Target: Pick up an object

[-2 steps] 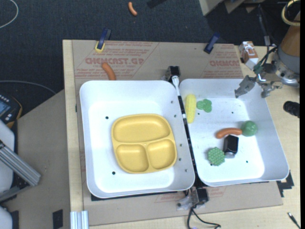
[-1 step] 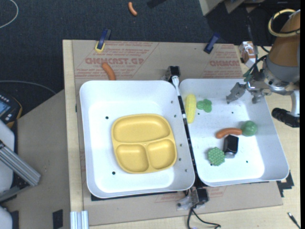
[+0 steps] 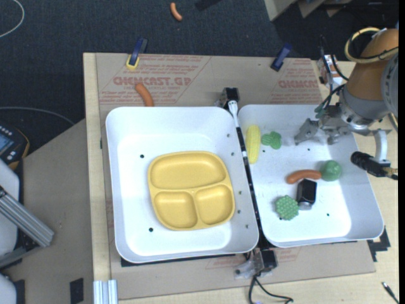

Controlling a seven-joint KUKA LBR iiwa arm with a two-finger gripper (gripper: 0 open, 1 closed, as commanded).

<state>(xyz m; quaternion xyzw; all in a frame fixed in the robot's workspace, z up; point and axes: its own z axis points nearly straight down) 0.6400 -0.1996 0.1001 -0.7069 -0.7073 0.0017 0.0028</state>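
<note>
The right bin [image 3: 354, 223] holds several small items: a yellow corn cob [image 3: 253, 143] by its left wall, a small green leafy piece [image 3: 272, 140], an orange sausage [image 3: 303, 176], a green ball [image 3: 330, 170], a black block [image 3: 307, 192] and a green bumpy piece [image 3: 286, 208]. My gripper [image 3: 317, 133] hangs over the bin's far part, right of the leafy piece and above the sausage. Its fingers are spread open with nothing between them.
The left bin [image 3: 126, 170] bears a yellow three-compartment tray [image 3: 190, 190]. An orange sausage [image 3: 145, 94] lies on the bench behind that bin, and another [image 3: 176, 11] lies on the dark floor. Clamps [image 3: 135, 54] grip the bench's far edge.
</note>
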